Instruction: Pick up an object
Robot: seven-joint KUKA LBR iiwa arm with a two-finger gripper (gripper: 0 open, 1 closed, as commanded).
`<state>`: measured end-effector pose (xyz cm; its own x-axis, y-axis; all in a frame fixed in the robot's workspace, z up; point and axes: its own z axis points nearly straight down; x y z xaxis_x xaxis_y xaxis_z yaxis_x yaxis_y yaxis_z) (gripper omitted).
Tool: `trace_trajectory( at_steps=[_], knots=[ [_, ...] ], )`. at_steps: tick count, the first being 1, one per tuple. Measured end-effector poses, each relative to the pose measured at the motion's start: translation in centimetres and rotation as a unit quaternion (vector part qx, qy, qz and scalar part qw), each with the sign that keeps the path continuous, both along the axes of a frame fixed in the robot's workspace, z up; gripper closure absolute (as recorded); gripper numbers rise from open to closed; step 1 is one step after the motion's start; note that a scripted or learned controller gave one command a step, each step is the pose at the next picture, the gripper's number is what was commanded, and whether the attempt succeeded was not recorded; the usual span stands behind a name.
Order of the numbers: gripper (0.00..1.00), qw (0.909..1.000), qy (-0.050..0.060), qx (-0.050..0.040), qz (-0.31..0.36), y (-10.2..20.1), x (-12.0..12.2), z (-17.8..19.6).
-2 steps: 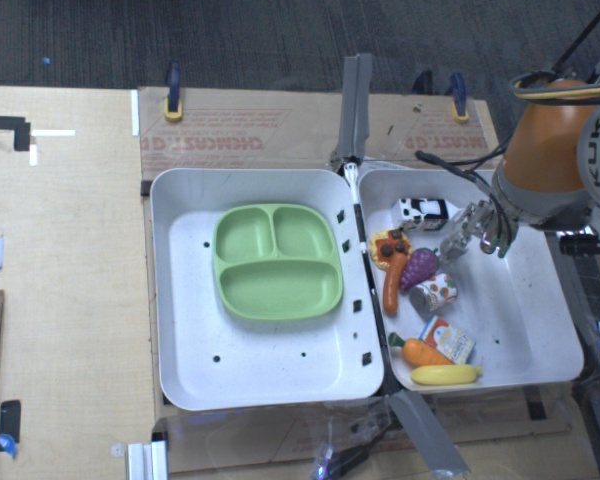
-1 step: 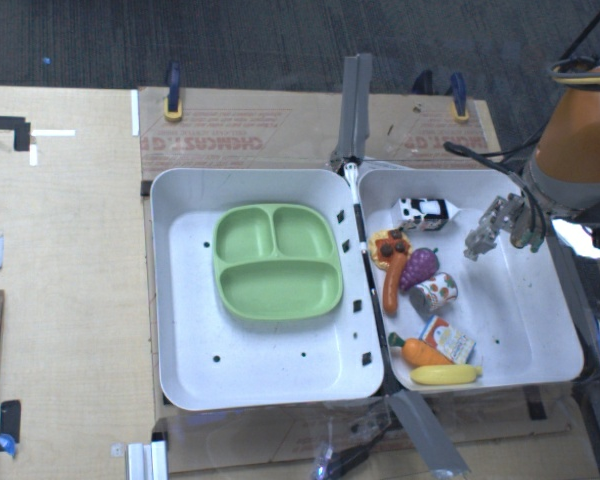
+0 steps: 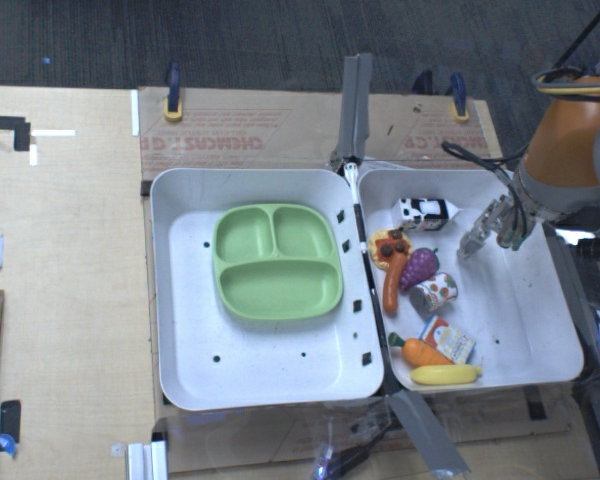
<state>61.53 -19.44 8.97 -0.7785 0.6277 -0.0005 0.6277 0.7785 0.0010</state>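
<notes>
Right, here is how it stands.
Arm: grey with an orange band (image 3: 570, 138), coming in from the right edge above the right bin (image 3: 520, 313).
Fingers: the gripper (image 3: 492, 230) hangs over the upper right part of the right bin, its fingers (image 3: 477, 236) slanting down and left, a narrow gap between them, nothing held.
Nearest toy: a black-and-white cow figure (image 3: 423, 212), just left of the fingers and a touch higher in the frame, apart from them.
Toy cluster: down and left of the fingers, hard against the bin's left wall. A purple bunch of grapes (image 3: 420, 266), an orange piece with dark spots (image 3: 388, 249) at its upper left, a long reddish sausage shape (image 3: 391, 290) below that.
Further down: a small can with a red-and-white label (image 3: 438, 290), a small printed carton (image 3: 450, 340), a carrot (image 3: 420, 352) and a yellow banana (image 3: 445, 375) at the bin's near wall, all well apart from the fingers.
Left bin (image 3: 180, 298): far left of the fingers, holding a green divided plate (image 3: 277, 262).
Desk (image 3: 60, 268): pale wood under both bins.
</notes>
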Motion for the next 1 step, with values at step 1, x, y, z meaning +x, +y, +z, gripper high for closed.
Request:
trace_trajectory(
  at_steps=[1],
  knots=[
    [1.0, 1.0, -0.001, 0.0003, -0.002, -0.09, 0.09, 0.75]
  ],
)
